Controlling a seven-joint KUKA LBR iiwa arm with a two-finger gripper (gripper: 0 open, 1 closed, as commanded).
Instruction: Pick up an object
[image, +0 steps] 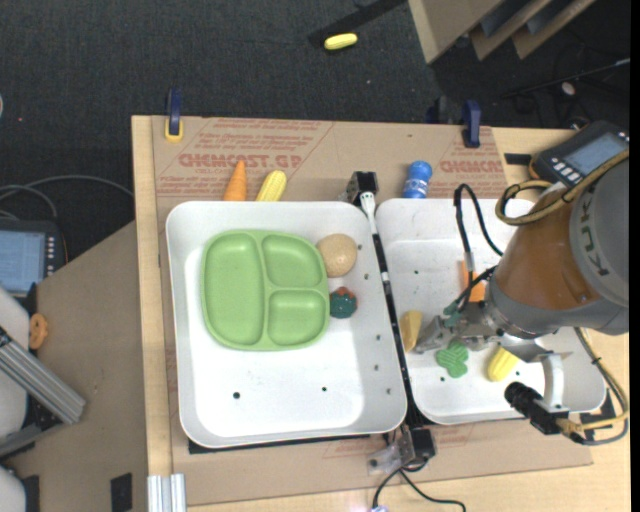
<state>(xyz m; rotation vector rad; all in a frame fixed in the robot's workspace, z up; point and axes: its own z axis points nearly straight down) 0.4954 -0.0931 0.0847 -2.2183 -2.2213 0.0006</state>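
Lower right of frame, right bin (425, 225): gripper (447, 335) low over green toy (453, 360); finger opening cannot be told. Yellow piece (500, 365) just beside.

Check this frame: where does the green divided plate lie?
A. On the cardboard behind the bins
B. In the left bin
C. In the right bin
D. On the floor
B. The green divided plate rests inside the left bin, with a tan ball beside its right edge; the right bin holds small toys near the gripper.
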